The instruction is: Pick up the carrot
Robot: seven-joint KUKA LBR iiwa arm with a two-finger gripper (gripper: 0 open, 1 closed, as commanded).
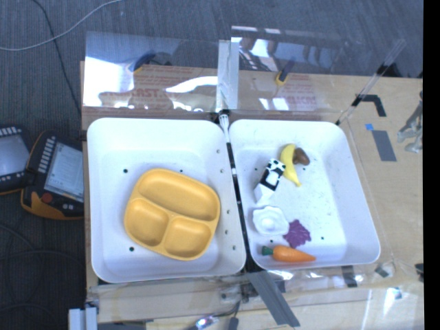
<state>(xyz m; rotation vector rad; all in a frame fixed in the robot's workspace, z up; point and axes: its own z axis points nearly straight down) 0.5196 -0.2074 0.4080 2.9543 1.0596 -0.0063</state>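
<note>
On the wooden worktop two white bins sit side by side over dark grey carpet. Left bin: a yellow divided tray. Right bin: the carrot lies at its near edge, just beside a purple piece, with a banana farther back. A teach pendant rests on the carpet at left.

Dark grey carpet floor with a thin cable trailing across; a light wooden bench stands under bright glare along its far edge.
</note>
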